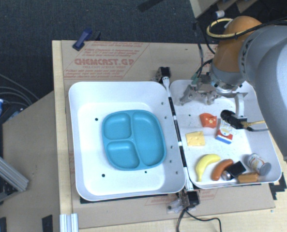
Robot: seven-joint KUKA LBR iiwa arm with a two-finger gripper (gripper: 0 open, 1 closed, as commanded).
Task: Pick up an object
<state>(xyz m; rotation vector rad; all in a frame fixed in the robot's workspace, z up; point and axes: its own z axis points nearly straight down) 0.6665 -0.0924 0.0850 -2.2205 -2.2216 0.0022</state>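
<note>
Grey-armed and orange-banded, hovering at the far corner of the right bin (pixel 189 120) with jaws spread and empty, apart from red block (pixel 208 121), yellow wedge (pixel 196 138) and banana (pixel 206 164); approach step, likely needing a centred descent before closing.

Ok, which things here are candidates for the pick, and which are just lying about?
For the job: gripper; in the right bin: red block, cheese wedge, banana, sausage, can.

Lying about: blue divided plate in the left bin; blue clip on the board.
</note>
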